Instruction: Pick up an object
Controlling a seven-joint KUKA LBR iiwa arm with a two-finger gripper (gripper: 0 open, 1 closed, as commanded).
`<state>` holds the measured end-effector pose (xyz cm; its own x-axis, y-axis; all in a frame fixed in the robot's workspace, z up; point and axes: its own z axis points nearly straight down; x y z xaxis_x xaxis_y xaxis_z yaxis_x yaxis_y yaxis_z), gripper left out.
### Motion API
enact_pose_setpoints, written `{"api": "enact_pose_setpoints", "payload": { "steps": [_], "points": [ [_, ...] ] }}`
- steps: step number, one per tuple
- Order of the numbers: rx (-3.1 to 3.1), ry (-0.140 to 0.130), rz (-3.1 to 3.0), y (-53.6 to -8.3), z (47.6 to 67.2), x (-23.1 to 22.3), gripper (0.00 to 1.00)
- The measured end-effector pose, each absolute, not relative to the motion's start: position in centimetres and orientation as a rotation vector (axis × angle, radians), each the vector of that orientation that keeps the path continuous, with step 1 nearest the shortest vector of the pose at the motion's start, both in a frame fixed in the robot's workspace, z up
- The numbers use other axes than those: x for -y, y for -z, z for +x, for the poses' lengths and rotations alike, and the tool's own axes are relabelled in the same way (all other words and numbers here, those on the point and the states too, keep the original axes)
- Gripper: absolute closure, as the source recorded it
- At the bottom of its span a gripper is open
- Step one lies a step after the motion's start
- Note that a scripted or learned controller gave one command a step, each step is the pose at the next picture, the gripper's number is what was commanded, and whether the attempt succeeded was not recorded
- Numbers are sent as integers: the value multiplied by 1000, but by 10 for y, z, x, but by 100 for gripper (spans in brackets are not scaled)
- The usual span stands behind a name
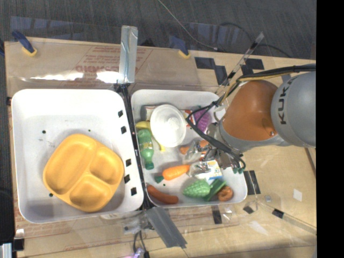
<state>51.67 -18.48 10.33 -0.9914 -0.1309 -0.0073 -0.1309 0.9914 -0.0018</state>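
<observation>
Hand low in right bin, among toys; grip state cannot tell. Carrot just left-below hand, white bowl up-left. Step: reaching for object. Next: needs firm closing, straight lift.

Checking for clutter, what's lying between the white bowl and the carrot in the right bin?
In the camera view, bare white bin floor separates the bowl from the carrot; the green bottle lies just left of that stretch.
</observation>
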Motion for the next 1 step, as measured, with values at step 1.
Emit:
{"api": "enact_pose_setpoints", "payload": {
  "steps": [1],
  "points": [
    [-3111, 2, -397, -135, 581, 208, 100]
  ]
}}
